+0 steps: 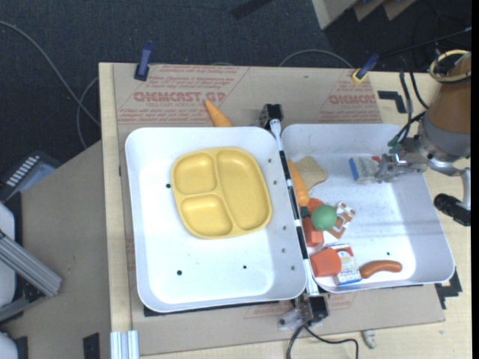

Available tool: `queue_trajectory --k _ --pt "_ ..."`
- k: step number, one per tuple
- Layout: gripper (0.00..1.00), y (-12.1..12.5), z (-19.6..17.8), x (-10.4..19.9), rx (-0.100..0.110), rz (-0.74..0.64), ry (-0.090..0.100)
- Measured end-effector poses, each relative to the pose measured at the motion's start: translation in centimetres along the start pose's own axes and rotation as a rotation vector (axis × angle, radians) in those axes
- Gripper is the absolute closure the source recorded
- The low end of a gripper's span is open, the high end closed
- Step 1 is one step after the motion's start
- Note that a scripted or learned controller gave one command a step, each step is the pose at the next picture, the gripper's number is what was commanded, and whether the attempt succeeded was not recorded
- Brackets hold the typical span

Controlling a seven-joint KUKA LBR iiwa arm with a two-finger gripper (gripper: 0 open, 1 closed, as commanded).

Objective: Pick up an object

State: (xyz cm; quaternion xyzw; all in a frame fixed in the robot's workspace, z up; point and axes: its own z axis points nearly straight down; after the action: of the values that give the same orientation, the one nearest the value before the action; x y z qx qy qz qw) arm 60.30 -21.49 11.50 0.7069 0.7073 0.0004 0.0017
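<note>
My gripper (383,167) hangs low over the upper right part of the right bin (419,223), at the end of the grey arm (447,118) with its orange band. A small blue and white piece (361,168) sits right at the gripper's left tip; whether it is held I cannot tell. Lower left in that bin lie a tan bread slice (313,172), an orange carrot (299,185), a green ball (325,218), a gingerbread figure (344,214), a red-and-white carton (334,263) and a sausage (380,268).
The left bin (150,200) holds a yellow divided plate (221,191). Another carrot (217,114) lies on the cardboard behind the bins. Blue clamps (142,60) (364,67) stand at the board's back edge. Cables run near the arm at the right.
</note>
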Motion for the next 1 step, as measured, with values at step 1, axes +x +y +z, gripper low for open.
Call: queue_trajectory --k 1 --pt "1.0 -1.09 -6.34 8.91 0.001 -0.002 0.003"
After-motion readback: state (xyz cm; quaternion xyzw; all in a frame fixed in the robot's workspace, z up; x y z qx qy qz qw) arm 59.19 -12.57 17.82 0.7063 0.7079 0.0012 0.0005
